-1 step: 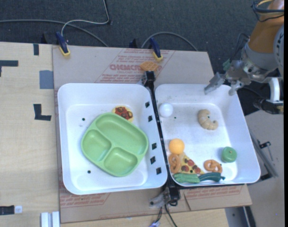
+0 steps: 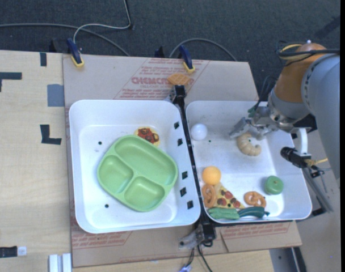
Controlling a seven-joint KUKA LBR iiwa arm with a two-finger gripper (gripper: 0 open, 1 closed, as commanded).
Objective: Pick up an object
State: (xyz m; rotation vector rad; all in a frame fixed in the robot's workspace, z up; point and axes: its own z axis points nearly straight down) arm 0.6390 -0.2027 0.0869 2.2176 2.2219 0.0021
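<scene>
The grey arm's pincer (image 2: 247, 128) hangs low over the right white bin (image 2: 289, 211), near its far right edge, fingers spread a little apart directly above a tan croissant-shaped toy (image 2: 249, 145), which lies on the bin floor, not gripped. In the same bin sit a small white ball (image 2: 199, 131) by the left wall, an orange ball (image 2: 211, 175), a pizza-slice toy (image 2: 219, 197), a pretzel (image 2: 254, 198) and a green round piece (image 2: 273, 185). The left white bin (image 2: 81, 118) carries a green divided plastic plate (image 2: 137, 172).
</scene>
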